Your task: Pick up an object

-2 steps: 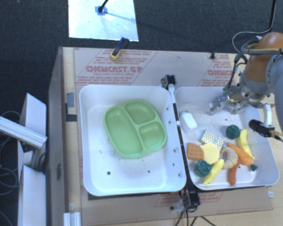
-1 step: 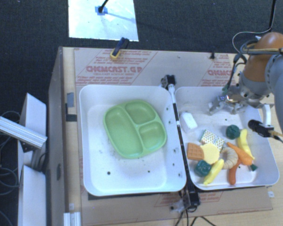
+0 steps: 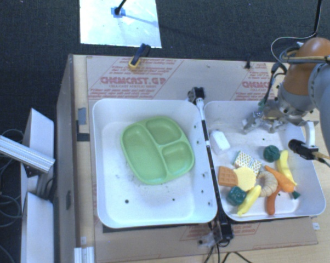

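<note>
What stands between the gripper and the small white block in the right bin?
Nothing visible does. The gripper is over the rear of the right bin, and the white block lies to its left on bare bin floor, apart from the pile of toy food nearer the front.

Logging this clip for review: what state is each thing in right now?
Gripper: low over the right bin's far end, nothing seen between its fingers.
Green tray: flat in the left bin, compartments up, nothing in them.
Toy food pile: heaped at the right bin's near end, apart from the gripper.
White block: lying alone beside the divider.
</note>
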Available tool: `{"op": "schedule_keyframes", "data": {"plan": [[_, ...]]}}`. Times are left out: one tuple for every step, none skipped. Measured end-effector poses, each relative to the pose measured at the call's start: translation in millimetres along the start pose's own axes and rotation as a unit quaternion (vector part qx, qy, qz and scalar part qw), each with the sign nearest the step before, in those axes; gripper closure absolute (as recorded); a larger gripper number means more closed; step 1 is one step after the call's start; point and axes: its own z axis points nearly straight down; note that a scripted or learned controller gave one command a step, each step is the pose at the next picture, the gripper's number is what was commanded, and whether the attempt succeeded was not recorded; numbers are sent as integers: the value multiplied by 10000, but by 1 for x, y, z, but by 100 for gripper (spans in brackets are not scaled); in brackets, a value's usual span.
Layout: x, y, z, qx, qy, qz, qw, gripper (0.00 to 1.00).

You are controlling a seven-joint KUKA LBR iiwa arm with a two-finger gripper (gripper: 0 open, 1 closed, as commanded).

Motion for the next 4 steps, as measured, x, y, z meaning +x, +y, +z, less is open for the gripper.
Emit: {"op": "schedule_keyframes", "data": {"plan": [[-16,1,0,-22,20,-10,10000,0],[6,2,-1,-45,11,-15,10000,0],[-19,5,-3,-102,11,-13,9999,0],[-1,5,-3,-108,8,-24,9999,0]]}}
